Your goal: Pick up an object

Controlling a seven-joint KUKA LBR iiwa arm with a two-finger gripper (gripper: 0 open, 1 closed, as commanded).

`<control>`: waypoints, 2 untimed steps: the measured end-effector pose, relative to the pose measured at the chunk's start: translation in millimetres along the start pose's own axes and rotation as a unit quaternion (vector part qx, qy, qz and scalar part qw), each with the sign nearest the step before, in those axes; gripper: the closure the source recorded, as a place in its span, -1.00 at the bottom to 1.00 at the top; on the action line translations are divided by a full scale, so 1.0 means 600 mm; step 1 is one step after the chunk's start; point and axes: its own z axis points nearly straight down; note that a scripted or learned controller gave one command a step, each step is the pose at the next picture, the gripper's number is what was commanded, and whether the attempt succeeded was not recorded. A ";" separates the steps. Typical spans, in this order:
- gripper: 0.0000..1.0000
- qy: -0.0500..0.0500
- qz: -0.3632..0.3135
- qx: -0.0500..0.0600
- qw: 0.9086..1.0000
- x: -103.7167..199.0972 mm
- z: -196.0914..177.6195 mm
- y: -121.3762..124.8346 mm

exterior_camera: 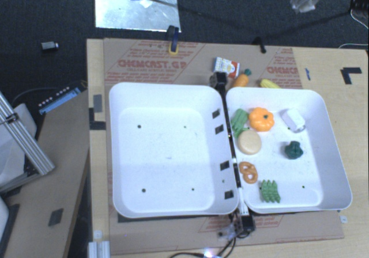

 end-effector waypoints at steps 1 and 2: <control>1.00 0.000 -0.001 0.002 1.000 0.010 -0.008 -0.002; 1.00 0.000 0.002 0.002 1.000 -0.085 -0.008 -0.002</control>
